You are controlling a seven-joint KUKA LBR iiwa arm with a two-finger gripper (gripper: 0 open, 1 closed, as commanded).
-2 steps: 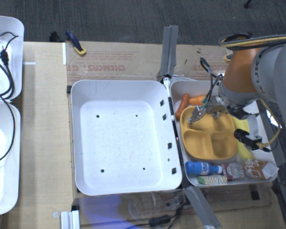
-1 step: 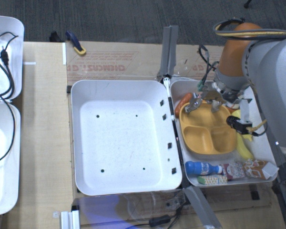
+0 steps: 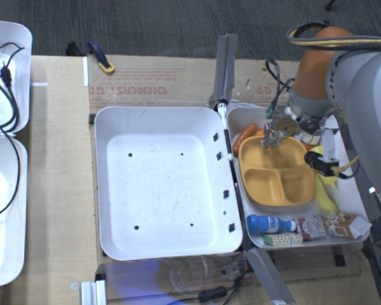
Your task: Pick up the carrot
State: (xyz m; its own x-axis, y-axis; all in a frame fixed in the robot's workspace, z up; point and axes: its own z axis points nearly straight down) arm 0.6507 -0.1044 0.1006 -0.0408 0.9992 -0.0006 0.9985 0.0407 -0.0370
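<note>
The carrot [image 3: 245,135] is an orange shape lying at the far left edge of the right bin [image 3: 350,203], partly tucked behind the rim of a yellow divided plate [image 3: 279,172]. My gripper [image 3: 272,138] hangs over the plate's far rim, just right of the carrot, with its fingers pointing down. The gap between the fingers looks small and nothing shows between them. The grey arm with its orange band [image 3: 317,68] comes in from the upper right.
The right bin also holds a yellow banana [image 3: 325,194], a blue-capped bottle [image 3: 272,224] and snack packets [image 3: 330,226] along its near side. The left bin [image 3: 108,183] sits beside it. A grey post [image 3: 225,68] stands behind the bins.
</note>
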